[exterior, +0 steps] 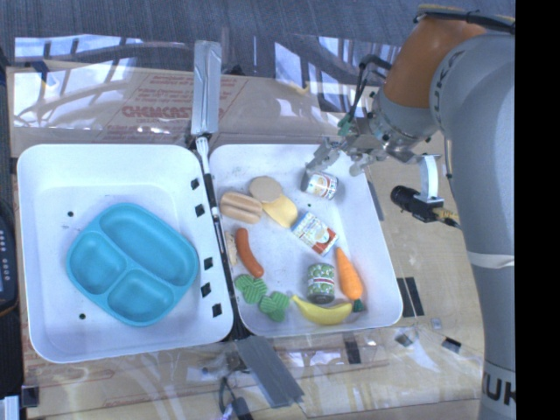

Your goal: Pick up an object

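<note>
- Where the arm crossed in from the right: gripper [337, 157] above the right bin [378, 234], finger spacing impossible to tell.
- Just below it: small can [321, 185] lying tipped, label blurred.
- Left bin [35, 234]: blue divided plate [131, 262].

The gripper [337, 157] hangs over the right bin's [385, 261] far edge, just above a small can [322, 185] lying on its side; nearer than the can lie a carton [314, 233], carrot [348, 275], jar [321, 282] and banana [322, 311]; left of the can, a blue divided plate [131, 262] sits in the left bin [44, 226].
</note>
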`<act>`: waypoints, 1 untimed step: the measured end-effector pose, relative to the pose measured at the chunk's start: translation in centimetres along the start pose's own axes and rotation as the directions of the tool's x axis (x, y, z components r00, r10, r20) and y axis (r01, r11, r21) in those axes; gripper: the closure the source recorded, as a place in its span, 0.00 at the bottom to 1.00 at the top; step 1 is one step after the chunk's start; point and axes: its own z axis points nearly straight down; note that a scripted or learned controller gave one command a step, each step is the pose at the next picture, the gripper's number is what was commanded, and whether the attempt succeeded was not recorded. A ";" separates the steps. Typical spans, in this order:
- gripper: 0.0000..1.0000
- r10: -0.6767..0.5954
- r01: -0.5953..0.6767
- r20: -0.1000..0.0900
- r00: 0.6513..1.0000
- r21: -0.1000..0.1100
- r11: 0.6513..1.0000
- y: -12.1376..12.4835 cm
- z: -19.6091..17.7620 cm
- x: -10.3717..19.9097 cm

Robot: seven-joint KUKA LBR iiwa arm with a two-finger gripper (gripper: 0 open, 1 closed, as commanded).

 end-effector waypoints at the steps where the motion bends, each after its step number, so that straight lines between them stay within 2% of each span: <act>1: 0.00 -0.104 0.105 0.009 0.994 -0.023 0.994 2.0 7.7 0.1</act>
